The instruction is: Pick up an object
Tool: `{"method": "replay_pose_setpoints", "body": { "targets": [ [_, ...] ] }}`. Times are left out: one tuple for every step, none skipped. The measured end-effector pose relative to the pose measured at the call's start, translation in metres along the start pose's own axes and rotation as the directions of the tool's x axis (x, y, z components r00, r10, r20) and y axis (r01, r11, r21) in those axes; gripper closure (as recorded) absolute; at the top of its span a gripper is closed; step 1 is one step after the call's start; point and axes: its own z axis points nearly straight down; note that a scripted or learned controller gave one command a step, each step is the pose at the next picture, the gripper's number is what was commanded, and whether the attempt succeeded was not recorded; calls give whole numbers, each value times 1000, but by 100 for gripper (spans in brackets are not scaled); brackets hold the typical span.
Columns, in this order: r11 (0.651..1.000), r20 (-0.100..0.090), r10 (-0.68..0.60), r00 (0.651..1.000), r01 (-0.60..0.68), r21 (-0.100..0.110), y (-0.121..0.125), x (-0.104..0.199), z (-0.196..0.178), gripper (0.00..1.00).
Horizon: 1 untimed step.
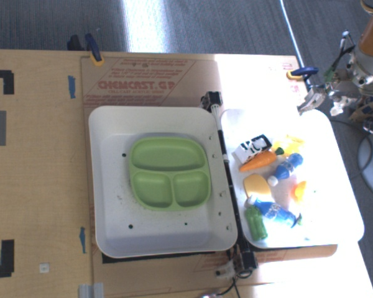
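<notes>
- Toys lie in a loose heap in the right bin [342, 166], which is washed out by strong light. The heap sits in the bin's left and lower half.
- Carrot [258, 161], orange with a green tip, lies slanted near the heap's top, just below a black-and-white block [253, 146].
- Blue bottle [286, 167] lies beside the carrot's right end; a second blue bottle [276, 212] lies lower, near the bin's front.
- Green bottle [256, 223] lies at the heap's lower left, close to the bin's left wall and touching the lower blue bottle.
- Yellow-orange piece [257, 184] sits between the carrot and the green bottle; a small orange piece [298, 190] lies to its right, and a yellow piece [291, 144] lies at the top right.
- Left bin [105, 166] holds a green divided tray [170, 172] with three hollows, lying flat at its middle.
- Blue clamps [93, 47] sit at the bench's far edge.
- Gripper [326, 98] hangs at the right bin's far right corner, well apart from the heap, nothing between its fingers as far as shows.
- Whether the jaws stand apart or together I cannot tell; glare and small size blur them.
- Arm is cut off by the frame's right edge.
- Glare hides the exact shapes of the pale pieces.
</notes>
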Motion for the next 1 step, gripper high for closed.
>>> {"method": "replay_pose_setpoints", "body": {
  "targets": [
    [1000,1,-2,1000,2,-3,1,9,130,0]
  ]
}}
